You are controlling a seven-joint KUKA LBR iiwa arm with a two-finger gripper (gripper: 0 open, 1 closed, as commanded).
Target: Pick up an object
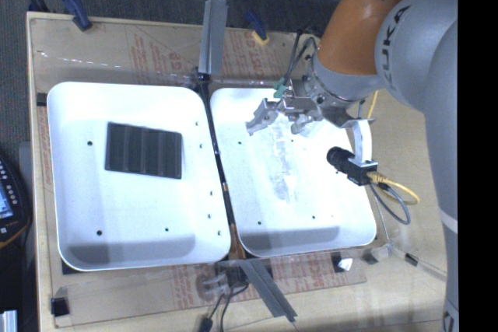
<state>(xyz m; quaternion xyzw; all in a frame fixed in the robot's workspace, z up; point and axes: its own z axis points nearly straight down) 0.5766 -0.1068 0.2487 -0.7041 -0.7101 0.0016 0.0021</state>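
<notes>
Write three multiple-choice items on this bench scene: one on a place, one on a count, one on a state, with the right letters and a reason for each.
1. Where does the dark ribbed rectangular object lie?
A. in the left bin
B. in the right bin
C. on the bench outside the bins

2. How many white bins are on the bench?
A. one
B. two
C. three

3. Where is the hand?
A. over the left bin
B. resting on the dark object
C. over the right bin's far part

Answers: 1 A, the object sits on the left bin floor. 2 B, two bins lie side by side. 3 C, the hand is above the right bin, apart from the object.
</notes>
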